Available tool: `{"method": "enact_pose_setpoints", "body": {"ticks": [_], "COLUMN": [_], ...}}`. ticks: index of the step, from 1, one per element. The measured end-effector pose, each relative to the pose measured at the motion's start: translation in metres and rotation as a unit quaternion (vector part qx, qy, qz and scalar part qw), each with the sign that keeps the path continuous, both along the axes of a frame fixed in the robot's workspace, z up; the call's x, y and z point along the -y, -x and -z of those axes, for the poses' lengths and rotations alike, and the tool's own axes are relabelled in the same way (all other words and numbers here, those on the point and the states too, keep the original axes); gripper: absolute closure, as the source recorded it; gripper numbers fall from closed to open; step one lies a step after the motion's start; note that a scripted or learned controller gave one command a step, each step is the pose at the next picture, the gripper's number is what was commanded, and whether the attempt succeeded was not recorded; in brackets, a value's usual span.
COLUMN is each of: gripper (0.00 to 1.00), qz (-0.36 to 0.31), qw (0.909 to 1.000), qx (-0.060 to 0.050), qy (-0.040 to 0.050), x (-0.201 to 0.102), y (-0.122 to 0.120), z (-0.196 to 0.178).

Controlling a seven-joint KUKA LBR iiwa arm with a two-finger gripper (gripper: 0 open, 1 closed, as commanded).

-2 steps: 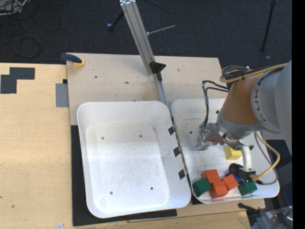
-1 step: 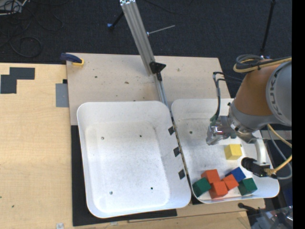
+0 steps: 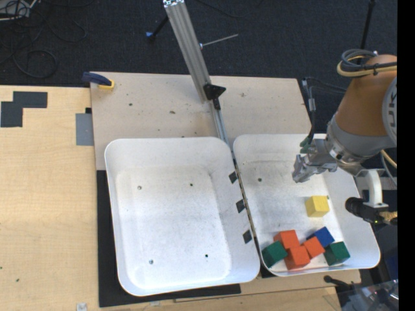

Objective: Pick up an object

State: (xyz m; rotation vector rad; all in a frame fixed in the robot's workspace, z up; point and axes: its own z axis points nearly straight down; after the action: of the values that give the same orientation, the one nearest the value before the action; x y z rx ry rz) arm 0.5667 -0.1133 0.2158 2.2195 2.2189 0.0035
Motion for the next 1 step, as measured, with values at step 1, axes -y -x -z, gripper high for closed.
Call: {"method": "enact_pose_setpoints", "body": {"ticks": [1], "gripper": [1.00], "qz": [0.000], "qw": [1.0000], "qx": [0.000], "qy": [0.0000], "x": [0.0015], "y": [-0.0008], "z": [-0.0529]}}
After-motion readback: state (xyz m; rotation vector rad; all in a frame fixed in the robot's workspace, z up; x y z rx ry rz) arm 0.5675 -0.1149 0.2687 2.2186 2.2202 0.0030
